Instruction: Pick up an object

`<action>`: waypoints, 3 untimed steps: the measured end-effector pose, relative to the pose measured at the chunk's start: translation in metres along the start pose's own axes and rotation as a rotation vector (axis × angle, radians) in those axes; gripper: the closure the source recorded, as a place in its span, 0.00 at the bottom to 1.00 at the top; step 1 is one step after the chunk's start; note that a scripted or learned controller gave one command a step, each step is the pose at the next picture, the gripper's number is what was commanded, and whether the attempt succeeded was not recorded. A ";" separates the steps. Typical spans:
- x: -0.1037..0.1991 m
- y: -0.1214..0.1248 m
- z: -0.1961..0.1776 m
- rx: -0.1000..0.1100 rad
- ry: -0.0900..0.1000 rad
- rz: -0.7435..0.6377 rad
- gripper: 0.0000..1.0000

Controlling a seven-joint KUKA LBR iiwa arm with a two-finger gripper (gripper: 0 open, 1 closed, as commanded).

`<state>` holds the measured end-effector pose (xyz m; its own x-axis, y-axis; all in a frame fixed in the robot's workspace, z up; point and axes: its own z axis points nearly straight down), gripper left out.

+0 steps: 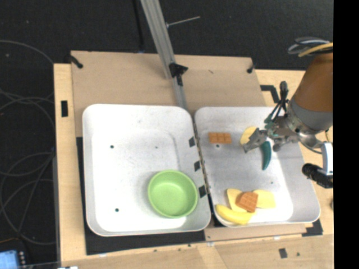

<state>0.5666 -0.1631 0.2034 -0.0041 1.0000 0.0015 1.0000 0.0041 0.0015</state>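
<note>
My gripper (262, 140) hangs over the upper middle of the right bin (291, 175), at the end of the grey arm with its orange band (317, 88). A slim teal object (266, 156) shows just below the gripper, pointing down; whether it is held or lies on the bin floor I cannot tell. A yellow piece (248, 134) sits right beside the gripper on its left. An orange waffle-like block (220, 138) lies further left. At the bin's front edge lies a pile of a yellow banana (233, 214), an orange piece (246, 201) and yellow slices (266, 199).
The left bin (123, 150) holds a green bowl (173, 193) at its front right. A grey metal post (160, 35) slants up from between the bins at the back. Cables lie on the dark floor to the left.
</note>
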 end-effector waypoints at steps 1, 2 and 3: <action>0.000 0.000 0.000 0.000 0.000 0.001 0.00; -0.009 0.004 0.046 0.004 -0.005 0.005 0.00; -0.010 0.003 0.099 0.006 -0.004 0.005 0.00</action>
<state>0.5696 -0.1734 0.1046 0.0013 1.0000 -0.0024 1.0000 -0.0013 -0.0043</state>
